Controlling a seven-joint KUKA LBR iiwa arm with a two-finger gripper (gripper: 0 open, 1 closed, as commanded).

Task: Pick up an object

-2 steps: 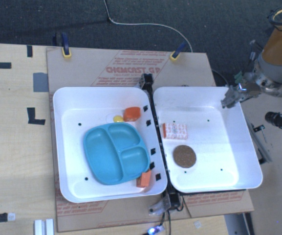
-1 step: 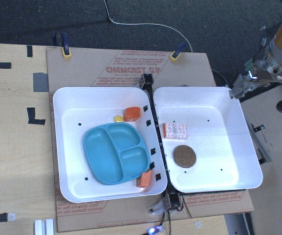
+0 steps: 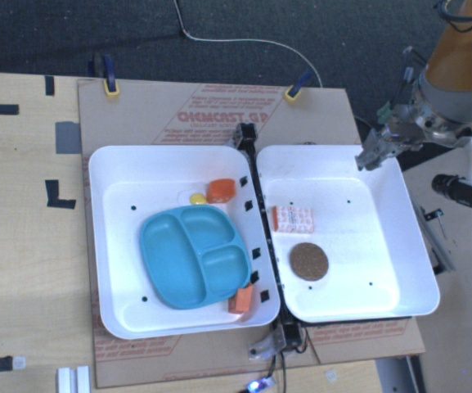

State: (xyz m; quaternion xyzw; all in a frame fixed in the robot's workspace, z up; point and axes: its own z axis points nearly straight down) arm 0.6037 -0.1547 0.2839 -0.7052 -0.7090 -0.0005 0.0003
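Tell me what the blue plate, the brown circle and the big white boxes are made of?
The blue plate looks like smooth plastic: one even colour, moulded into three sections with rounded edges. The brown circle looks rough and speckled, maybe cork, but I can't be sure. The white boxes seem like thin plastic, smooth and slightly shiny with rounded corners.

Grey arm [image 3: 432,105], orange band [image 3: 456,51], dark metal end effector [image 3: 372,155]
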